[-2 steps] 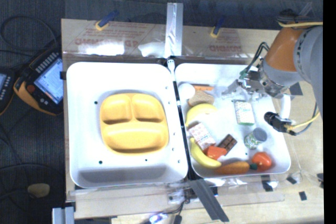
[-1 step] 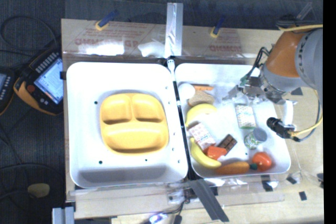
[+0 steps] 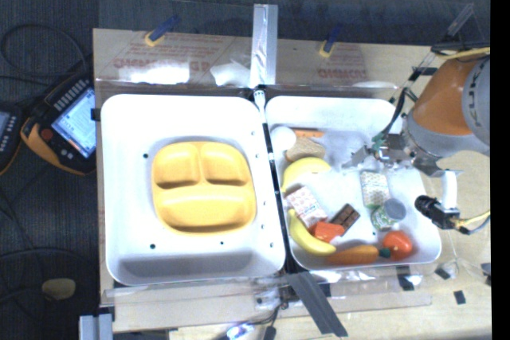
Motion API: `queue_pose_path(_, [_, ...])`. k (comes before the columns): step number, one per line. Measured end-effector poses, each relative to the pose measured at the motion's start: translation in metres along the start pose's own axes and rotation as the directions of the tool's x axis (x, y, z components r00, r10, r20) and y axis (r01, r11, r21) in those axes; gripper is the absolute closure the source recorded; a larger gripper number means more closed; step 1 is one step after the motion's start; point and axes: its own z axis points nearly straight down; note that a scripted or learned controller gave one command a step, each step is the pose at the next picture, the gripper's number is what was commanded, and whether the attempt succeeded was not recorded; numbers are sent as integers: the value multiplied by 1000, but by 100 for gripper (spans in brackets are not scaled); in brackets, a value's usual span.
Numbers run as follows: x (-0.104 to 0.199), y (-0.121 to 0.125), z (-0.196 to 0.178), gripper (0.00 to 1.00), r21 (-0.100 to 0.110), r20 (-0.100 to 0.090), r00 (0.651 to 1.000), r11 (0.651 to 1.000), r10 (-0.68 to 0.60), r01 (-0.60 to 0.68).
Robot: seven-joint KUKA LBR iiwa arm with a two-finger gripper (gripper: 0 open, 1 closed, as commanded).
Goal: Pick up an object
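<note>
Object pile (image 3: 339, 211) sits in the right bin (image 3: 426, 251), just below-left of the gripper (image 3: 381, 151). We can't tell the gripper's state. We judge this the approach step, nothing grasped; next needs a descent onto one item, maybe the wrapped packet (image 3: 374, 189).

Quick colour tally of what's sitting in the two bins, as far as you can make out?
Yellow: 2, tray, banana
Orange or red: 2, carrot, tomato
Brown: 1, chocolate bar
White: 1, egg
Total: 6; the other small packets in the right bin are too unclear to sort.
</note>
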Motion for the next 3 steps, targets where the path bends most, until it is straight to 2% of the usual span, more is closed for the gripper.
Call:
queue_pose_path(1, [2,-40,1,0,5,11,999,999,-43,43])
queue_pose_path(2, [10,-75,2,0,6,21,1000,1000,3,-3])
queue_pose_path(3, [2,-74,2,0,11,7,999,999,36,-36])
